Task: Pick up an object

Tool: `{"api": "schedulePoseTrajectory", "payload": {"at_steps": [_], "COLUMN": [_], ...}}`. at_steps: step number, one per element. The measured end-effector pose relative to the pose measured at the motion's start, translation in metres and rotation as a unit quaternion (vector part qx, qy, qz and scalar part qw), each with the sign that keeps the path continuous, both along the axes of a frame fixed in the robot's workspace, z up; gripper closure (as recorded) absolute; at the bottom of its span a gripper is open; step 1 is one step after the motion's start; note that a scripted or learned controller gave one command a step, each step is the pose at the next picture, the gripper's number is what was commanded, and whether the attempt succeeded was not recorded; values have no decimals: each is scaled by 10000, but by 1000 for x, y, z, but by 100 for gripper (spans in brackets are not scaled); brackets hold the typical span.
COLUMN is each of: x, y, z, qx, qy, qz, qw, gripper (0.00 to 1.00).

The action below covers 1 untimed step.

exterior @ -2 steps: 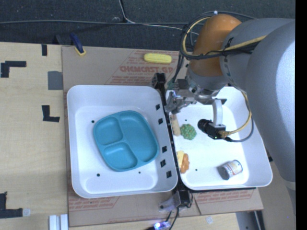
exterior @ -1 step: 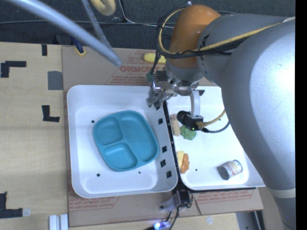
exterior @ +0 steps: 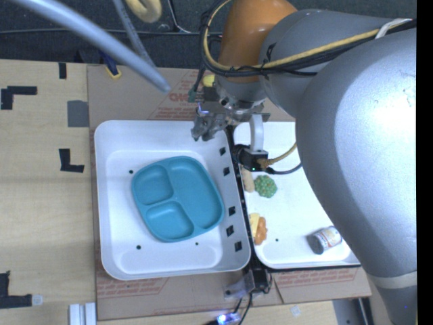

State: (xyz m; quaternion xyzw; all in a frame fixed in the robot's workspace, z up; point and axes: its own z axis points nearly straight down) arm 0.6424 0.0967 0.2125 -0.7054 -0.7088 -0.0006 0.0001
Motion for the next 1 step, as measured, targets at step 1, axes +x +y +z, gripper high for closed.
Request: {"api": "schedulePoseTrajectory", "payload": {"at_steps": [1], "x": [-1], "y": [-3], "z": [-1], "qx": [-13], "qy": [10], "qz": [-12], "qw": [10000], "gripper": [0]}}
